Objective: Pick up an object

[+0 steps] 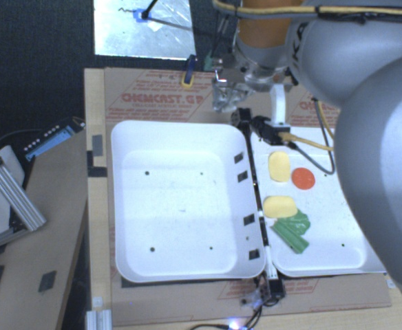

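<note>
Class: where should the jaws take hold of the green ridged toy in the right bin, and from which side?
Probably across the middle of the green ridged toy, from above: it lies flat and elongated, slanted, a yellow block touching its upper end.

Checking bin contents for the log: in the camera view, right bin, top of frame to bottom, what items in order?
Pale yellow piece → red round piece → second yellow piece → green piece, touching the yellow one above it.
</note>
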You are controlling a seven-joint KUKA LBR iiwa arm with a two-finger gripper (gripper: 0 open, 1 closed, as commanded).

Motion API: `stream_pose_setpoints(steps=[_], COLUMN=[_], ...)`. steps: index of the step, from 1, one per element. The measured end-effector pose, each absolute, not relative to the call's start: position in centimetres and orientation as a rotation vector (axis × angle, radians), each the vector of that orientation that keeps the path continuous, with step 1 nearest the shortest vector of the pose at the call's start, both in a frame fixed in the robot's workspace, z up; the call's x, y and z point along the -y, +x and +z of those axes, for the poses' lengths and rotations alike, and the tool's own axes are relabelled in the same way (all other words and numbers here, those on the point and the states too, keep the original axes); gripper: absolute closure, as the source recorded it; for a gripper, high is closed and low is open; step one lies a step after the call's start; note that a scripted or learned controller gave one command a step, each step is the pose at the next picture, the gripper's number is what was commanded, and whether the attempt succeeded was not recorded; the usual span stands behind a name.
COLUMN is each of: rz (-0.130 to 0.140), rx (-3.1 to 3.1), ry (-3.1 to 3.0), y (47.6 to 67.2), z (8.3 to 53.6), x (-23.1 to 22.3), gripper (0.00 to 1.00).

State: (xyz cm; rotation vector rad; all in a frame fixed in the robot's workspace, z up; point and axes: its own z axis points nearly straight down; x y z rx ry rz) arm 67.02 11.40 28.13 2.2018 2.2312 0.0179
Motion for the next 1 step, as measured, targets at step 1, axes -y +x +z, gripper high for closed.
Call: stream_pose_setpoints(steps=[1], rz=[0.020], rx=[-2.233], ry=[2.204], y=[65.93], z=[37.00], x=[-18.58], gripper=[1.00])
